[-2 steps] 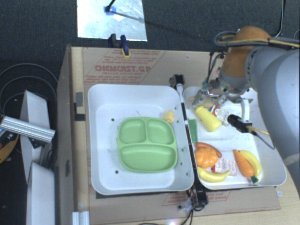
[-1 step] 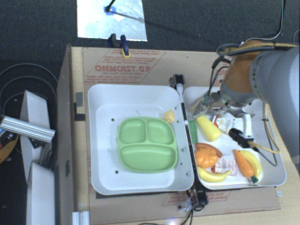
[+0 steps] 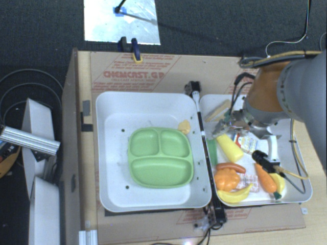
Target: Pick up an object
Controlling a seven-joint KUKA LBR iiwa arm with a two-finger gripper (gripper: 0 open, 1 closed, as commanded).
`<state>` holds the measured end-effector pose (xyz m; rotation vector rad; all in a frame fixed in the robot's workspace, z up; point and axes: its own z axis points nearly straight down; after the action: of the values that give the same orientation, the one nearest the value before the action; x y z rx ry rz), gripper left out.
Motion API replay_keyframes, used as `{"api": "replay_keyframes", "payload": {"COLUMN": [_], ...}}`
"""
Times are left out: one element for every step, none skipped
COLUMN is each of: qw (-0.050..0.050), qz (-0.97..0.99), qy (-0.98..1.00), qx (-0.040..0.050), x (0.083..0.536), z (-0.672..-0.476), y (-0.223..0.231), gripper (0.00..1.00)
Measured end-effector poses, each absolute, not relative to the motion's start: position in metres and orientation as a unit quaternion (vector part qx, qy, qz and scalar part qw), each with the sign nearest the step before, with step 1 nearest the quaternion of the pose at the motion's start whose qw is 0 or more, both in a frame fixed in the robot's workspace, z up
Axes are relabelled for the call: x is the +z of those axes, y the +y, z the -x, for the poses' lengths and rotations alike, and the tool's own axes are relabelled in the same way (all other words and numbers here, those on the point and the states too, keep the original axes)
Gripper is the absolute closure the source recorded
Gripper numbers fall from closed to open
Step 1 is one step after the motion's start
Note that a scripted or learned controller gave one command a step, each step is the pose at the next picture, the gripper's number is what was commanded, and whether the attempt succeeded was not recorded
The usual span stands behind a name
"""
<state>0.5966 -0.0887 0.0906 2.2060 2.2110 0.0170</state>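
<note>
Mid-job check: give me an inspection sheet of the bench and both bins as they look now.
Surface: cardboard-covered bench bearing two white bins.
Job's things: right bin holds a yellow bottle, orange pepper, banana, carrot, hot dog.
Clutter: left bin holds a green divided plate and a small yellow piece.
Grippers: gripper low over the right bin; finger state unclear.
Cables: black cables at left; thin cable upper right.
Surroundings: dark carpet, foil sheet.

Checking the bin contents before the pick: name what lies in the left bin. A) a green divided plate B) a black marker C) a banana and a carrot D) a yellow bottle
A: the green divided plate lies flat in the left bin.
</note>
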Motion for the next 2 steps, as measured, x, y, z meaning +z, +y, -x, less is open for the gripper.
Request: {"api": "replay_keyframes", "payload": {"qw": [0.009, 0.011], "qz": [-0.706, -0.707], "qy": [0.708, 0.707], "qx": [0.0053, 0.0056], "x": [0.09, 0.102], "z": [-0.554, -0.556], "y": [-0.09, -0.092], "gripper": [0.0, 1.0]}}
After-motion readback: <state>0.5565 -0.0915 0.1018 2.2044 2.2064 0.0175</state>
